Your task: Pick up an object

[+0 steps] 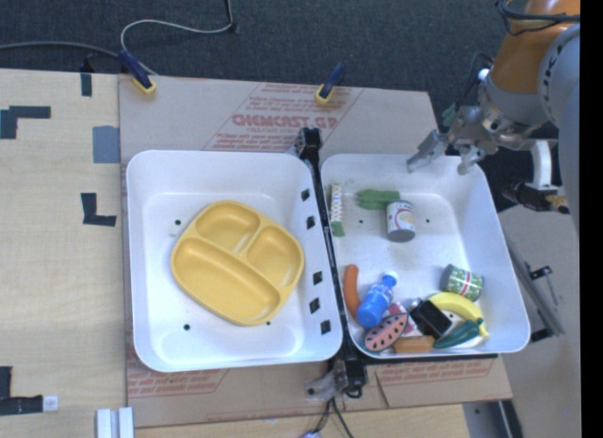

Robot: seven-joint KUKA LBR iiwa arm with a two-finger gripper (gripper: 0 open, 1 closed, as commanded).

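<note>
Two bins: left bin [151, 267] holds yellow tray [237, 261]; right bin [495, 238], toys.

arm raised, tool [441, 157] spread (nothing held)

Objects all lie in my right bin [499, 238]. Green piece [378, 198] flat near the far edge. Grey can [400, 220] just beside it. Orange carrot-like piece [350, 287] by the left wall. Blue bottle [375, 301] on its side next to it. Green-striped can [464, 282] by the right wall. Banana [456, 306], black block [430, 317] and watermelon slice [384, 332] crowd the near edge.
</note>
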